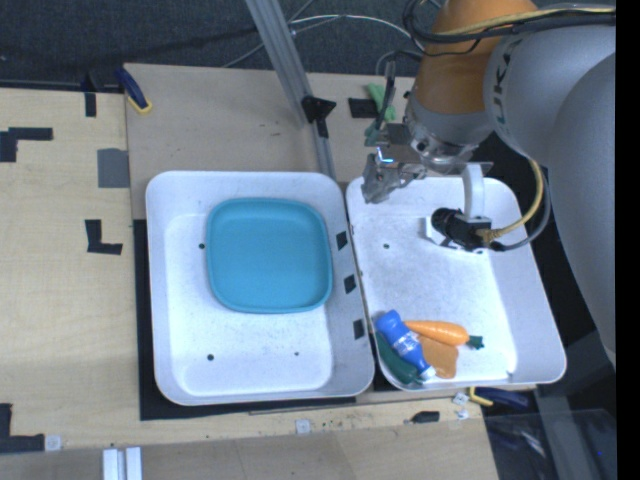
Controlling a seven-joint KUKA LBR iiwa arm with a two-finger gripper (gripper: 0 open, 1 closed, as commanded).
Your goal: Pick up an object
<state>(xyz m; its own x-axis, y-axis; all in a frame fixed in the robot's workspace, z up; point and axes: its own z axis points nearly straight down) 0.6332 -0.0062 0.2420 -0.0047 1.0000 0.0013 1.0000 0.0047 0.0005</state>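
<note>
Two white bins sit on the bench, the gripper (381, 185), seemingly empty and its jaw state unclear, hovering at the right bin (520, 298) upper left, so reaching remains: next, travel down-frame to the carrot (437, 332) near its lower edge.

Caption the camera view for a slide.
Gripper above the right bin's far corner; carrot and bottle near; blue plate left.
</note>
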